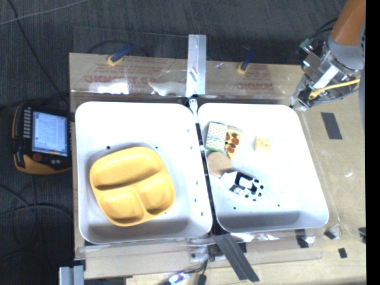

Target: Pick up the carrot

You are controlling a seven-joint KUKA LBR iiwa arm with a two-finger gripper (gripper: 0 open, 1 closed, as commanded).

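Hard to make out the carrot (233, 139) with certainty: most likely the small orange-red piece, short and stubby, blurred at its edges, too small for finer detail. Lies in the right bin (309, 159), well apart from the gripper (306, 95), down and to the left of it in the camera view, touching or overlapping the right side of a green-and-white patterned box (215, 135). Hangs outside the bin, that gripper, above the bench by the bin's far right corner, under the grey wrist and orange band; whether open or closed cannot be told, and nothing seen held in it. Nearer the gripper than the carrot: a pale yellow block (262, 143), lying apart from the carrot. Farther from the gripper, below the carrot: a tan rounded piece (218, 162) and a black-and-white object (246, 186). Farthest from the gripper, across the divider in the left bin (95, 117): a yellow compartment tray (132, 184).
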